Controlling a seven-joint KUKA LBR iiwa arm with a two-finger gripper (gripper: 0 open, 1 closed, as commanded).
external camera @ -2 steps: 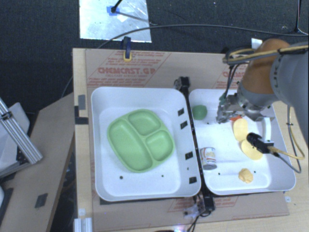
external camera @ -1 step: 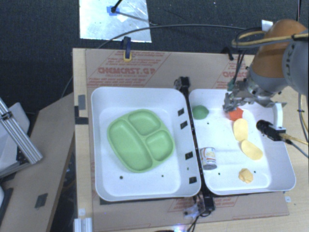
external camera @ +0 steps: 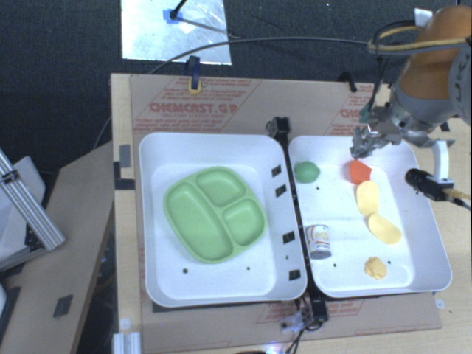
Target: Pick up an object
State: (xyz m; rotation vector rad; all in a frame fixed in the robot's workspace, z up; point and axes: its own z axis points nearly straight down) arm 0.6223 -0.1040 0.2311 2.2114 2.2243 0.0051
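Pincer low over the far end of the right bin; we cannot tell its state.

Nearest us in that bin we note a small yellow lump, a small can, then two pale yellow pieces. Farther back, an orange-red object sits just under the pincer, a green ball to its left. The left bin holds a green divided plate.

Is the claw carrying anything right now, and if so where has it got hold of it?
Nothing shows between its tips. The claw hangs just above the orange object at the back of the right bin. I cannot tell whether it touches it.
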